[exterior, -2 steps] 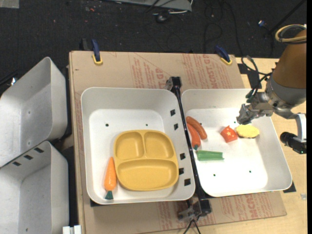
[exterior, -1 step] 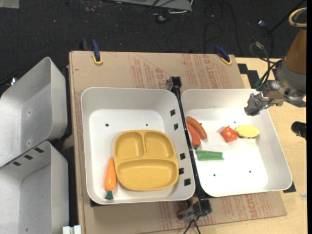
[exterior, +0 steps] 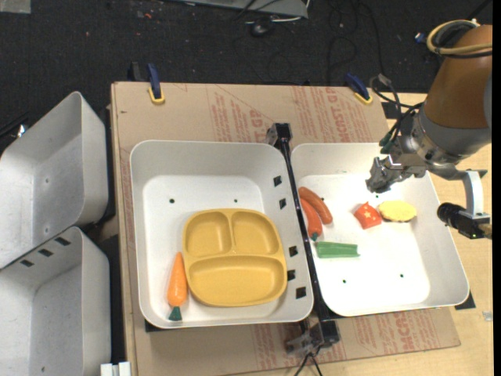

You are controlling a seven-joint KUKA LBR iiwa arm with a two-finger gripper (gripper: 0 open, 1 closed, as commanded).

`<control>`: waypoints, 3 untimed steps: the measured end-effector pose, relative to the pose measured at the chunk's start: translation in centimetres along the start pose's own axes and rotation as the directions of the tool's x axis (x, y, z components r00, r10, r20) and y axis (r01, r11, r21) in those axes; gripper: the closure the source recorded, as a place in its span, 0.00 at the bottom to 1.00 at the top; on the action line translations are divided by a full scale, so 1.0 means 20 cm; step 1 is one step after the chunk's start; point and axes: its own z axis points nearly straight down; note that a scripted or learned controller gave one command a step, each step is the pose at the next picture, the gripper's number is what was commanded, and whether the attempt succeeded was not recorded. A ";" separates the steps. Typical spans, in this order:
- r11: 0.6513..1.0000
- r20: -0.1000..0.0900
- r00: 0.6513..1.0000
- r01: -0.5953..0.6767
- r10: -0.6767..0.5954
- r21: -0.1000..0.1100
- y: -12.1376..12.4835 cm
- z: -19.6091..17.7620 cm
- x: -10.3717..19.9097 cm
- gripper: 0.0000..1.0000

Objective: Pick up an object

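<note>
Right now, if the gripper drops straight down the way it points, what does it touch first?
Probably bare floor of the right bin; the gripper hangs just up-left of the red piece, though depth is hard to judge.

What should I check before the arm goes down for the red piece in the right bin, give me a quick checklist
1. Gripper carries nothing visible: ok.
2. Gripper directly above the red piece: not ok, it hovers up and right of it.
3. Finger opening: cannot tell.
4. Space around the red piece: not ok, the yellow piece lies right beside it.
5. Sausages and green piece apart from the target: ok.
</note>
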 end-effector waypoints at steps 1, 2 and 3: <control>1.000 0.000 1.000 0.000 0.000 0.000 0.03 0.04 0.24 1.00; 1.000 0.000 1.000 0.000 0.000 0.001 0.00 0.08 0.48 1.00; 1.000 -0.001 1.000 0.002 -0.002 -0.002 0.01 0.05 0.79 1.00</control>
